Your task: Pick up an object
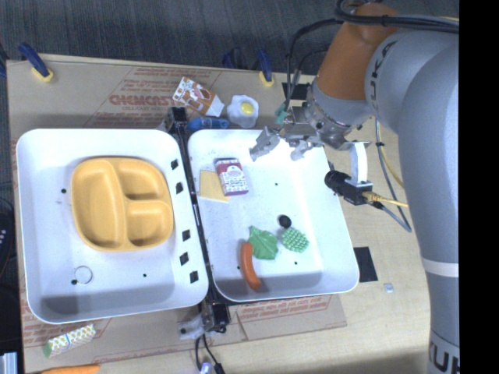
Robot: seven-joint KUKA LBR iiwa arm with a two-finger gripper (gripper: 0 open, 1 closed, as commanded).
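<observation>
Two white bins, one grey arm above the right-hand one

Two shallow white plastic bins sit side by side on a cardboard-covered surface (117, 92), seen from a fixed camera overhead. The grey arm with its orange band (355, 57) reaches in from the right, and its metal claw (279, 142) hangs over the upper rim of the right bin (335, 232). The claw's fingers (263, 145) stand apart, with nothing between them.

Several small things lie scattered in the right bin. A red and white rectangular packet (231, 176) rests near the bin's upper left, its left edge touching a pale yellow square slab (210, 184). Lower down, a leafy green toy vegetable (263, 242) lies just beside a green knobbly toy piece (295, 241), with a small black round object (284, 222) near them. An orange carrot-shaped toy (249, 266) lies close to the bin's lower wall.

The left bin (39, 209) holds a yellow plastic tray with three compartments (121, 202).

Beyond the bins, on the surface, lie a crumpled printed wrapper (191, 94), a blue object (209, 121) and a white and yellow round item (243, 109).
</observation>
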